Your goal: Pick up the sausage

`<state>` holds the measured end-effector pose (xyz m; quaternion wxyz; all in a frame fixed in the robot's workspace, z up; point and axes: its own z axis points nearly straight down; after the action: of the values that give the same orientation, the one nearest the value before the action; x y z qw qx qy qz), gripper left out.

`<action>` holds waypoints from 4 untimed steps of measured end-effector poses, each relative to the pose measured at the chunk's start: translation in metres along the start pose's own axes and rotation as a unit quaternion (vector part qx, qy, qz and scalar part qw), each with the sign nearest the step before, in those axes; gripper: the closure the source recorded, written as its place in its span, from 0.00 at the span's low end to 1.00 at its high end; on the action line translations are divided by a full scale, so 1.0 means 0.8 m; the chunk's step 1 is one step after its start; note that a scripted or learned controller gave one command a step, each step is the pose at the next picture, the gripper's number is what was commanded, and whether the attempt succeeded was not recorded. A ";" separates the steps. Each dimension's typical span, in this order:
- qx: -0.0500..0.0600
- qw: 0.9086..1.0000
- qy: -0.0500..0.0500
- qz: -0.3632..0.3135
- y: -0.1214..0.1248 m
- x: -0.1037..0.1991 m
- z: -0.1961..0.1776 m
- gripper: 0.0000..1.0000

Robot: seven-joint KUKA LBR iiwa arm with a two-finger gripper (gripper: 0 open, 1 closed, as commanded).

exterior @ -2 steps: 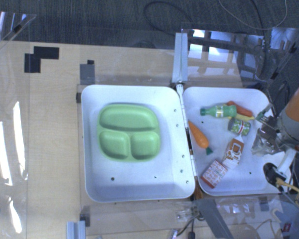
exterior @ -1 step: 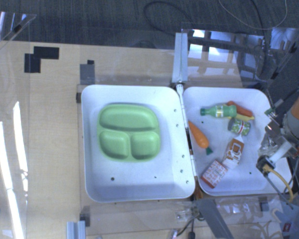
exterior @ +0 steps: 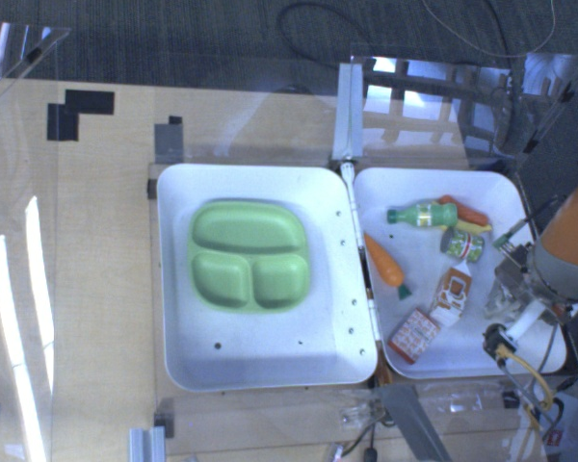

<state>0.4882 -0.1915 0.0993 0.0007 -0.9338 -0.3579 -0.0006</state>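
Sitting on pale wooden bench (exterior: 87, 258), two white bins (exterior: 178, 354), dark carpet (exterior: 173, 27) beyond, gripper (exterior: 509, 287) state unclear

Desk (exterior: 77, 258): two bins side by side.
Left bin (exterior: 173, 354): divided tray (exterior: 250, 255) lies in its middle.
Right bin (exterior: 501, 195): bottle (exterior: 424, 216) on its side at the far end, with the sausage (exterior: 470, 218) against its right end. Can (exterior: 462, 246) just in front of both. Carrot (exterior: 385, 263) beside the left wall. Carton (exterior: 453, 295) in front of the can. Box (exterior: 414, 335) at the near left, touching the carton.
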 end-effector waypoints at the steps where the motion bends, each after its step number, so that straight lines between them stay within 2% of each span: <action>1: -0.003 1.000 0.000 -0.021 0.009 -0.006 -0.089 1.00; 2: 0.000 0.997 0.000 0.072 0.010 -0.002 -0.033 1.00; 3: 0.000 0.974 0.000 0.224 0.012 -0.010 -0.016 1.00; 4: -0.003 0.978 0.003 0.207 0.015 -0.010 0.011 1.00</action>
<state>0.4906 -0.2057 0.0904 -0.0004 -0.9876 -0.1572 -0.0046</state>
